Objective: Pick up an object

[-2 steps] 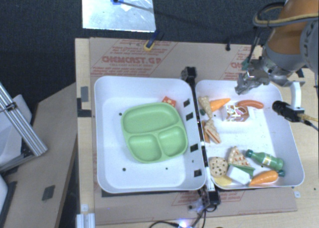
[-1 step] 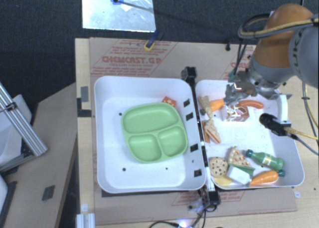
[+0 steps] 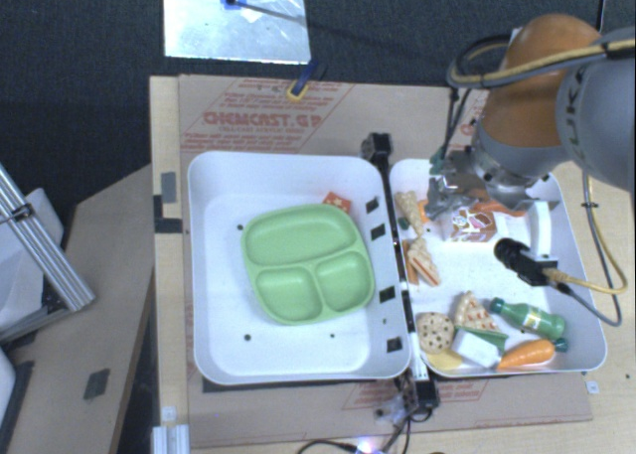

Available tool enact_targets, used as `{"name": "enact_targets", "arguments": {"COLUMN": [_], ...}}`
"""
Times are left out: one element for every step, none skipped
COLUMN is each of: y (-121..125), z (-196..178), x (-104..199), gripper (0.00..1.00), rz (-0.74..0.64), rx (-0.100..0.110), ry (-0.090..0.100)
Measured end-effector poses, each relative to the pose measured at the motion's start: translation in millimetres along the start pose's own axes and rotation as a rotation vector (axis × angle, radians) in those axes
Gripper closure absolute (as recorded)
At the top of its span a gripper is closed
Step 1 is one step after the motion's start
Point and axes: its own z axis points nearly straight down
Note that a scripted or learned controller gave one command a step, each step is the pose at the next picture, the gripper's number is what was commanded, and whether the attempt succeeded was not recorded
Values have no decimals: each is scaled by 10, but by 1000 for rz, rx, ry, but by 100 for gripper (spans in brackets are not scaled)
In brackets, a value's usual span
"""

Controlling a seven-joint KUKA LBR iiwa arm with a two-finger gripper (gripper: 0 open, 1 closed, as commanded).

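My gripper (image 3: 454, 202) hangs low over the far part of the right bin (image 3: 581, 288). Directly under and beside it lies a small orange and white packet (image 3: 475, 226); whether the two touch is hidden by the wrist. Next to the divider lie a pale pastry piece (image 3: 407, 209) and a sandwich wedge (image 3: 423, 264). At the near end of the bin are a round cookie (image 3: 434, 329), a pizza slice (image 3: 475, 311), a green bottle (image 3: 527, 319), a carrot (image 3: 527, 353) and a white and green block (image 3: 479, 348).
The left bin (image 3: 214, 243) holds a green divided plate (image 3: 308, 263) and a small red-orange piece (image 3: 338, 202) by its far rim. A white oblong thing (image 3: 541, 229) lies at the right bin's right side. A black divider (image 3: 390, 243) separates the bins.
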Motion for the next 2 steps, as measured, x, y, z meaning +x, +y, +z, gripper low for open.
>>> {"name": "enact_targets", "arguments": {"y": [-390, -703], "z": [35, 101], "x": [471, 987], "gripper": [100, 100], "rz": [0, -1], "rx": [2, 2], "ry": [0, 1]}}
